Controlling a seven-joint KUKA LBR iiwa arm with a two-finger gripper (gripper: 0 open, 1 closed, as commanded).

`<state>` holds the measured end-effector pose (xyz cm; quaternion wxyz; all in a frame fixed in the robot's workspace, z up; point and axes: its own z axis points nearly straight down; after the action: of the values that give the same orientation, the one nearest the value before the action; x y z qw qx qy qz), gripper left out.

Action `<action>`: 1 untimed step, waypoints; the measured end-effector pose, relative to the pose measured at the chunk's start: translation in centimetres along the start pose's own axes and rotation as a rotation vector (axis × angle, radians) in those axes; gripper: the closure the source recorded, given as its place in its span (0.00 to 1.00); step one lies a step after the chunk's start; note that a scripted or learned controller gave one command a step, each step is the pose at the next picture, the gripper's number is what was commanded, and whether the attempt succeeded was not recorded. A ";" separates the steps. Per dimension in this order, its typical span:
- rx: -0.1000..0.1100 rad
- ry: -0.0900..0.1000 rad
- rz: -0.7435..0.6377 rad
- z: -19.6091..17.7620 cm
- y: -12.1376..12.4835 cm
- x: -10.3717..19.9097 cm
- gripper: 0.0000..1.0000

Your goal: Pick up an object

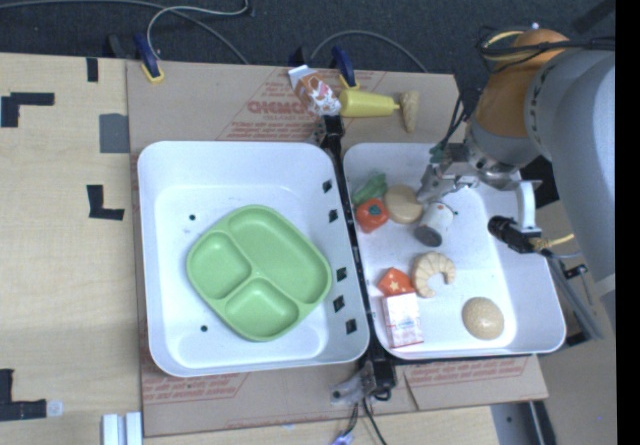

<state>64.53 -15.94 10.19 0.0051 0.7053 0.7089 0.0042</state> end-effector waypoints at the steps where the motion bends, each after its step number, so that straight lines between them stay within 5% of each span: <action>1: 0.003 0.000 0.000 0.1 -0.1 0.0 0.00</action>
<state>64.45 -15.92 10.06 0.0039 0.7053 0.7089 0.0033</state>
